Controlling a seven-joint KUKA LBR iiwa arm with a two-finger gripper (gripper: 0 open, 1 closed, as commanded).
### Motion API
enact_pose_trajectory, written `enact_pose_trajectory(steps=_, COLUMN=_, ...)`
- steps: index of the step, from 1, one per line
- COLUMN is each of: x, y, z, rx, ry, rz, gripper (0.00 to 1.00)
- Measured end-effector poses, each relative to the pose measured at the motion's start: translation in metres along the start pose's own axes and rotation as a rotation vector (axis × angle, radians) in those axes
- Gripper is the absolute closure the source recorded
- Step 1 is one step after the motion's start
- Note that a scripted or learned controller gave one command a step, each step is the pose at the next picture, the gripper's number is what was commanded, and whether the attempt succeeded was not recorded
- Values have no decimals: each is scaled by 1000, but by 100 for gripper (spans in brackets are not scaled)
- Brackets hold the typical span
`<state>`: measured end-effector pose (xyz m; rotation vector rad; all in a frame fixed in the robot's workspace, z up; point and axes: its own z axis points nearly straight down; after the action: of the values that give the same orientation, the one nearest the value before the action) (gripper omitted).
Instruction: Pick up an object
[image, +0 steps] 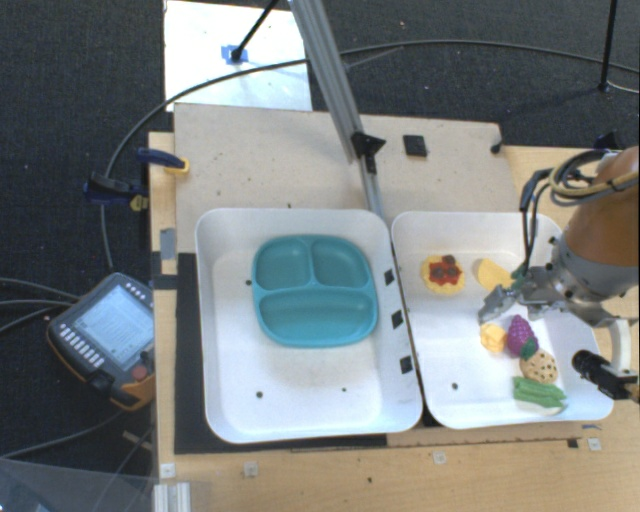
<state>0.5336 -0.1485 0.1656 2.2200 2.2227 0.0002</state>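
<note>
1. Dark carpet surrounds your bench (300, 160), a pale board with cables looping around it and a pendant (105, 340) lying on the floor at the left.
2. You have two white bins side by side: the left bin (225, 400) and the right bin (440, 390), touching along their inner walls.
3. Your left bin holds one thing: a teal plate (315, 290) with three compartments, lying flat toward the far half of the bin.
4. Your right bin holds six toy foods. At the far side you see one small pizza (443, 273) and, just beside it to the right, one yellow slice (492, 272).
5. Nearer the front edge you see a tight cluster: one yellow chunk (492, 338), one purple piece (519, 335) touching it, one speckled cookie (539, 368) just below that, and one green pod (541, 394) at the bottom.
6. Your arm (600, 235) reaches in from the right over the right bin, with the gripper (500, 303) low between the yellow slice and the cluster.
7. You can see a finger (493, 306) tip just above the yellow chunk; the purple piece lies right beside the gripper body.
8. You cannot tell how wide the fingers stand, and nothing is visibly caught between them.
</note>
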Motion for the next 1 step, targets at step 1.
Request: enact_pose_trajectory(steps=1, x=7, y=1, z=44, rx=1, ry=1, rz=1, gripper=0)
